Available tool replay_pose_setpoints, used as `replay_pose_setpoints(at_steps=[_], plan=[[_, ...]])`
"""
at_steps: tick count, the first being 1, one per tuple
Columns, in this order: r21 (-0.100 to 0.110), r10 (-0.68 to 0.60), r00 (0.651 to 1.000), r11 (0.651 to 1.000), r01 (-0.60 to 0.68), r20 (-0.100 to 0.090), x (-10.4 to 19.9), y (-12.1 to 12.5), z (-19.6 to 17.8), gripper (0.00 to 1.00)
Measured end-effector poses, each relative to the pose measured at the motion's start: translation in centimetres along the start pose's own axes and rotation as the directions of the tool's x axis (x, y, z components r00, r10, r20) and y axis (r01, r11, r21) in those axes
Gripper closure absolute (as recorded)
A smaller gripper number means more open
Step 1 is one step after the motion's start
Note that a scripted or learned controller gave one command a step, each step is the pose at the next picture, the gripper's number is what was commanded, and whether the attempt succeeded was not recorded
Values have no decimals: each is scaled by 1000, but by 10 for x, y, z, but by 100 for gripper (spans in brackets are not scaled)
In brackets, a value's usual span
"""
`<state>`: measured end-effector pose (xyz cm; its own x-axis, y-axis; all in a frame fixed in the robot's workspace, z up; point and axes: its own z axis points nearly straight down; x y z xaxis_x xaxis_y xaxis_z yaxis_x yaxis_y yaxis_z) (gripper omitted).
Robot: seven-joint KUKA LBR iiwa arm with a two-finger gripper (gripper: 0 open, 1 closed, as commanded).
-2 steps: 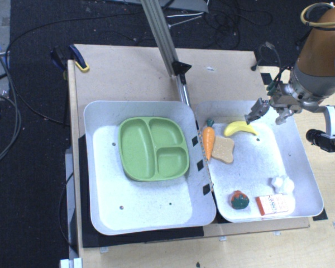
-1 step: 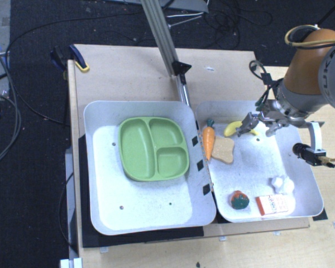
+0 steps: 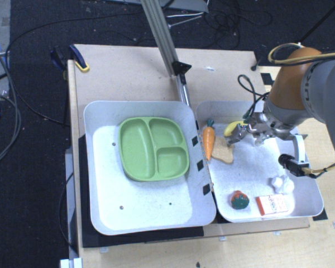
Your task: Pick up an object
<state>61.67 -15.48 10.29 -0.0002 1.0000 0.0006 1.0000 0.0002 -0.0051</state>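
Observation:
In the right bin (image 3: 255, 166), my gripper (image 3: 244, 133) hangs low near the back edge, just right of a small yellow banana-like piece (image 3: 230, 128). An orange carrot (image 3: 208, 141) lies along the bin's left wall, and a tan bread slice (image 3: 223, 156) rests beside it, just below and left of the gripper. I see nothing held in the gripper. The grey arm with its orange band (image 3: 290, 85) comes in from the right.
Near the right bin's front lie a red and green ball (image 3: 239, 200), a red and white box (image 3: 273, 204) and a crumpled white item (image 3: 281, 183). The left bin (image 3: 103, 205) holds a green divided plate (image 3: 154, 148). A metal pole (image 3: 164, 35) slants over the bench's back.

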Motion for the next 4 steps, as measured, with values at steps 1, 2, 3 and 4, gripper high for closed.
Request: replay_pose_setpoints(at_steps=[1,2,3,4], plan=[[-7,1,1000,1000,-1,2,-1,2,-15,100],[-10,-1,1000,1000,1,2,-3,11,-62,100],[-14,-1,1000,1000,2,3,-6,8,-126,100],[-10,-1,1000,1000,2,2,-7,9,-147,100]])
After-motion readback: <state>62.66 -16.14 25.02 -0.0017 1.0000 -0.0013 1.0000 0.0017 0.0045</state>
